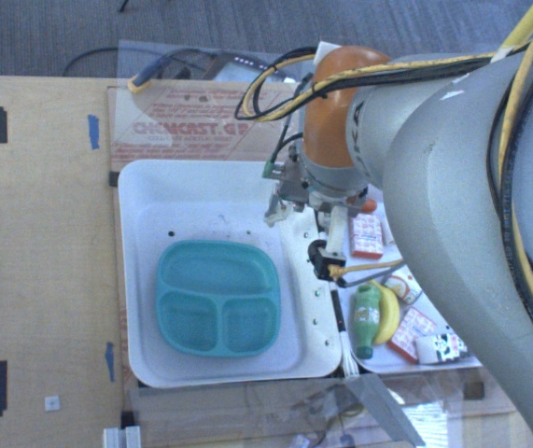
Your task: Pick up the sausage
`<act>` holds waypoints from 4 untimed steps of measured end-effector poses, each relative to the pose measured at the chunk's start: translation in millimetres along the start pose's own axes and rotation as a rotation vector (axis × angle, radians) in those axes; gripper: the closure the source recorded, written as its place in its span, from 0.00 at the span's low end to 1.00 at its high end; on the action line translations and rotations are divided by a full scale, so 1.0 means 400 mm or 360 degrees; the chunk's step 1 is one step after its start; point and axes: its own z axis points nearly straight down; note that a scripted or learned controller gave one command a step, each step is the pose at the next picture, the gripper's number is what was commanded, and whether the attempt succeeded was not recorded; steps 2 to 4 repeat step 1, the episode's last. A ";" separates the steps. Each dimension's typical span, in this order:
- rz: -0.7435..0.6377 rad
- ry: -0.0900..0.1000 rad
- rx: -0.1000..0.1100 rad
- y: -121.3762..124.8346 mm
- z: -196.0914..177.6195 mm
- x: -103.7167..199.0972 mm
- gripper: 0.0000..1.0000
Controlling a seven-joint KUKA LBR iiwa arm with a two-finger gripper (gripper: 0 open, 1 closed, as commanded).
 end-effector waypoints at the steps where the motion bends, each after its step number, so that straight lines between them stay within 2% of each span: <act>1: 0.0005 0.0001 -0.0006 0.002 0.000 0.001 1.00; 4: 0.0005 0.0001 -0.0006 0.002 0.000 0.001 1.00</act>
